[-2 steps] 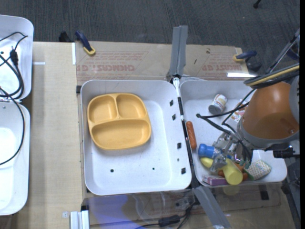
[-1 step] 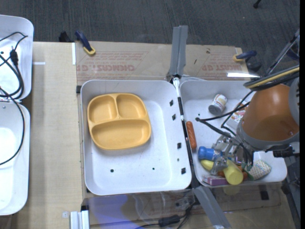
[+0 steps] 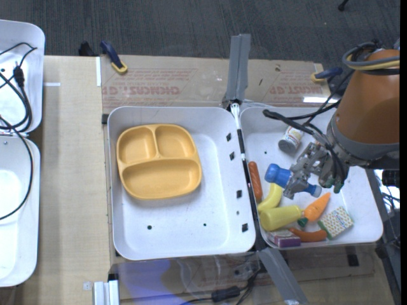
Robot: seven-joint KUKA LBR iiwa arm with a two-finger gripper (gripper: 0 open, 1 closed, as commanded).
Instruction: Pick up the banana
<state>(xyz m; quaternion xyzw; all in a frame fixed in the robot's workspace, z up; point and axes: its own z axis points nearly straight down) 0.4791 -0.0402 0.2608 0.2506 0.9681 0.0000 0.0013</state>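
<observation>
banana (image 3: 272, 197): lying in the right bin (image 3: 362, 230), near the left wall, beside the sausage-like red thing (image 3: 255, 180). Curved yellow piece, lower end touching or overlapping the bigger yellow item (image 3: 280, 217). Not lifted, resting among the clutter.

gripper (image 3: 304, 178): hanging low over the right bin, just right of the banana, right on top of the blue toy (image 3: 286, 176). Nothing yellow visible between the fingers. Open or clenched? Honestly can't tell, too much metal and cable bunched up at that angle.

progress: pretty much pre-grasp, by the look of it. Arm (image 3: 372, 107) in the correct bin and close to the target, but no grip on it. Left to do: shift toward the banana, close on it, lift it clear.

left bin (image 3: 191, 234): just the yellow divided plate (image 3: 159, 161) sitting in it, well apart from the action.

hard to make out: exact banana outline, since it blends into the other yellow item below it; could be one shape or two, leaning two. Also unclear whether the fingertips touch the blue toy or hover above it.

hidden / cut off: part of the blue toy under the gripper; the arm's upper part running off the right edge; the reddish stuff (image 3: 287, 239) at the bin's front edge half tucked under the orange carrot-like piece (image 3: 316, 207).

other clutter: small can (image 3: 291, 138) at the back, checkered block (image 3: 336, 221) at front right.
</observation>
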